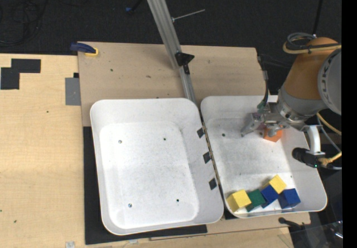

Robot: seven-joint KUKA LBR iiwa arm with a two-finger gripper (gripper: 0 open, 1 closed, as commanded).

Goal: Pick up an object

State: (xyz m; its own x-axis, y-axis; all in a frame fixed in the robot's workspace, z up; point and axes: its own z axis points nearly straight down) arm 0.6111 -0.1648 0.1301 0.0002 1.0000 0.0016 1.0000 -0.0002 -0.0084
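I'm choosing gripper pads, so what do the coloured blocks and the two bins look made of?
The blocks, yellow, green and blue, look like painted wood or hard plastic: crisp edges, flat matte faces, though the view leaves it open. The right bin and left bin look like thin moulded plastic: white, smooth, with rounded corners and a faint sheen.
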